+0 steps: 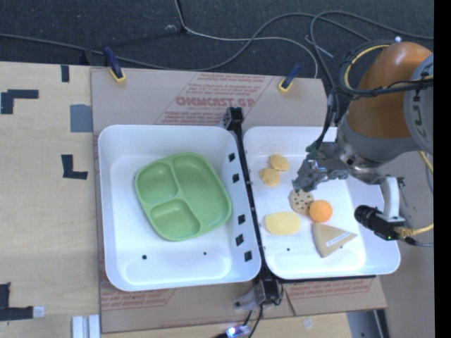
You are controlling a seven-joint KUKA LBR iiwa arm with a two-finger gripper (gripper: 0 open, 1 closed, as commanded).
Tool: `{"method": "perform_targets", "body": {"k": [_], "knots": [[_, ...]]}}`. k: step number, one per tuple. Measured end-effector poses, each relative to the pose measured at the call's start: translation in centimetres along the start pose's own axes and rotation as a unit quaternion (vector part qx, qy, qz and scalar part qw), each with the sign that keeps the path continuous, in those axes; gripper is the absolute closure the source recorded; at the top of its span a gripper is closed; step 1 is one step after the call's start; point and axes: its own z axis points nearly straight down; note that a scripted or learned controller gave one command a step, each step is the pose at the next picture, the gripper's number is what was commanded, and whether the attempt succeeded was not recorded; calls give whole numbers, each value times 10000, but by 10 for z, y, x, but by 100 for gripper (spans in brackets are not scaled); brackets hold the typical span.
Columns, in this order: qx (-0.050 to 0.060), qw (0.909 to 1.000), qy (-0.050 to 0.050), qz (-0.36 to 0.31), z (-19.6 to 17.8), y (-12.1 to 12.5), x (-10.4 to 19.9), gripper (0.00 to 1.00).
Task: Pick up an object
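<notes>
Gripper (304,184) hovers over the cookie (301,201) (we cannot tell its state), and we risk nudging the orange ball (320,211) beside it.

A single fixed camera looks down at a slant from above the table (42,189), far enough to frame both white bins (113,210); dark floor lies beyond them.

Left bin (116,259): green tray (182,196) fills its middle, margins open.
Right bin (380,263): food crowds the middle, arm (384,111) overhangs the far-right corner.
</notes>
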Motion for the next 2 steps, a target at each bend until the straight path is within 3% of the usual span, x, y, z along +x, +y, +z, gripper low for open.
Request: {"method": "perform_targets", "body": {"k": [2], "knots": [[4, 10000, 0, 3, -3, 22, 99, 100]]}}
